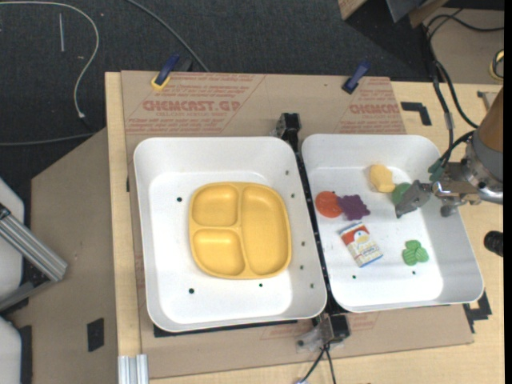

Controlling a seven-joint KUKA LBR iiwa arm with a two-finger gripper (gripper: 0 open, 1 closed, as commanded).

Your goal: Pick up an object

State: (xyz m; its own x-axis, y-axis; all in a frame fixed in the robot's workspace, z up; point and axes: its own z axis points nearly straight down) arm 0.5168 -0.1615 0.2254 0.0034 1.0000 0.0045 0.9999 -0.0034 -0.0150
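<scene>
1. Now the arm (490, 146) reaches in from the right edge, its wrist low over the right bin (456, 270) near that bin's right wall.
2. The gripper (410, 200) points left and a little down, over the bin floor between the yellow piece (381, 177) and the green piece (414, 253).
3. Whether the gripper is released or clenched I cannot tell; its tip is a dark grey-green blur, and nothing can be made out in its grasp.
4. Most of the arm is cut off by the picture's right edge, so its upper links and the orange band show as a sliver at best.
5. Objects to pick lie in the right bin: the yellow piece, rounded, near the top; an orange-red disc (327, 205) touching a purple, lobed piece (353, 207) to its right at mid-left; a small carton (362, 244), white with red and blue print, tilted, below them; the green piece at lower right.
6. Their exact kinds are too small to tell.
7. A yellow tray (240, 230) with three compartments lies flat in the left bin (160, 174).
</scene>
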